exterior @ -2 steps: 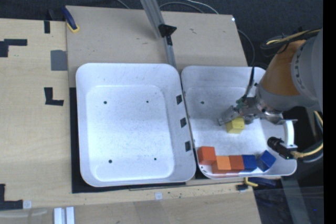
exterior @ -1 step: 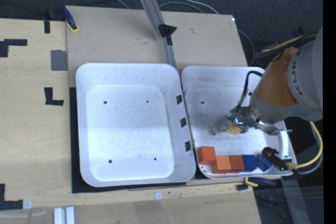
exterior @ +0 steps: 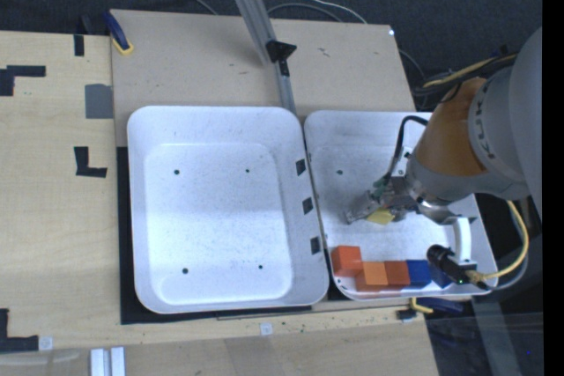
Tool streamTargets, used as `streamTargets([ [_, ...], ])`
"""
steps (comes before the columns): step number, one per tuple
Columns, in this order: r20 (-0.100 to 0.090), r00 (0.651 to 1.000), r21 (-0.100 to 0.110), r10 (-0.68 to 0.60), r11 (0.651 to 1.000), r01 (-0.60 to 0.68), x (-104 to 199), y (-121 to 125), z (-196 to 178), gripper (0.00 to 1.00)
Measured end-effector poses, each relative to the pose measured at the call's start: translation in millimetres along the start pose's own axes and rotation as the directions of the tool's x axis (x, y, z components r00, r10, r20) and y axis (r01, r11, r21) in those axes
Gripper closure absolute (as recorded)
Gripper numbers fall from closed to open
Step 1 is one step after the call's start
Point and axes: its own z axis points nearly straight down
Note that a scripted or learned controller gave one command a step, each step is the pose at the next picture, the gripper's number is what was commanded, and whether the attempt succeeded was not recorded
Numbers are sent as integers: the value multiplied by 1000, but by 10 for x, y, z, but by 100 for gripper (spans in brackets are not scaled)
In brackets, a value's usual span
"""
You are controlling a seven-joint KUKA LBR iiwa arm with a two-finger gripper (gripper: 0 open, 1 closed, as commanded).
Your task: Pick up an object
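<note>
My gripper (exterior: 370,209) reaches down into the right bin (exterior: 352,145), near its middle. A small yellow object (exterior: 382,217) sits right at the fingertips, partly covered by them; I cannot tell whether it is held. Along the bin's front wall lie an orange block (exterior: 346,258), a second orange block (exterior: 385,274) and a blue block (exterior: 419,273), side by side. The arm's grey body and orange band (exterior: 449,132) hide the bin's right part.
The left bin (exterior: 211,207) stands beside the right one, sharing a rim with black clips (exterior: 307,205). A metal post (exterior: 251,0) slants up from the back of the bench. Cables run behind the bench and along the arm.
</note>
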Motion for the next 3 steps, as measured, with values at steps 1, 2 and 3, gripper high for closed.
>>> streamTargets([
  [1, 4, 1000, -6, 4, 1000, -4, -385, 100, -543, 0],
  [2, 5, 1000, -5, -1, 1000, 1, 63, 345, 2, 0],
  [3, 2, 1000, 0, 4, 1000, -4, -97, 81, -166, 0],
])
